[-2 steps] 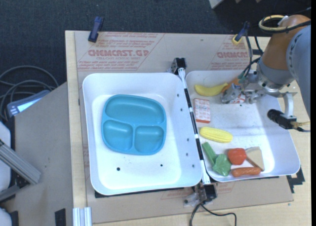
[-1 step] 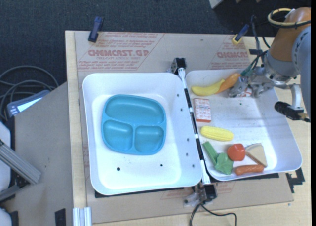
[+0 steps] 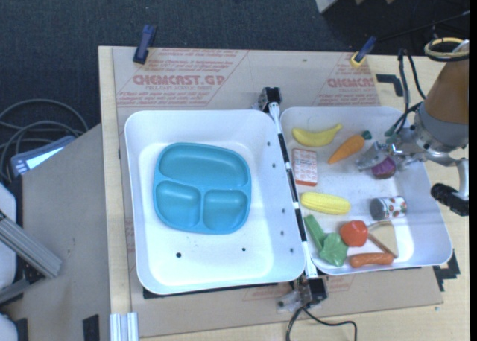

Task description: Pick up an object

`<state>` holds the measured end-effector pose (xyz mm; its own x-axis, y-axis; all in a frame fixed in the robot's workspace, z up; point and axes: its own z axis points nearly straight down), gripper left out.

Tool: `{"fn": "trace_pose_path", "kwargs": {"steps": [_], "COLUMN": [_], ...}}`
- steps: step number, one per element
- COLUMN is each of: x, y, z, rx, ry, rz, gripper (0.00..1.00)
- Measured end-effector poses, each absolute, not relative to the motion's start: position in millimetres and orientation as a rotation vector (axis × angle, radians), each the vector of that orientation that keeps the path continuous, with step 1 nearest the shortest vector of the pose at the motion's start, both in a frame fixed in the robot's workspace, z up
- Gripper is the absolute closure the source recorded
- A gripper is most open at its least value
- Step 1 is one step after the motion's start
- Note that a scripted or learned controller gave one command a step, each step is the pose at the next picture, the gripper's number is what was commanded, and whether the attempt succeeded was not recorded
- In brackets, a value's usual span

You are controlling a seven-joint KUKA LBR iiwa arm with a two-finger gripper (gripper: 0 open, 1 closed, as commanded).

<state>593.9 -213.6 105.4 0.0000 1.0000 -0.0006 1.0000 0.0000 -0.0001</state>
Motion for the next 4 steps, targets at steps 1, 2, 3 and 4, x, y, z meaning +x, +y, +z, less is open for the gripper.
{"fn": "trace_pose_path", "kwargs": {"steps": [1,2,3,4], "x": [594.4,594.3,658.9,544.0], "y": [-213.4,-213.4,-145.0,-111.5], "z": [115.6,115.4,81.2,84.1], "rx": [2.219,2.219,2.248,2.223], "ry": [2.221,2.221,2.227,2.221], "rz": [0.000,-0.001,-0.039,-0.001], "gripper": [1.00,0.00,0.00,0.00]}}
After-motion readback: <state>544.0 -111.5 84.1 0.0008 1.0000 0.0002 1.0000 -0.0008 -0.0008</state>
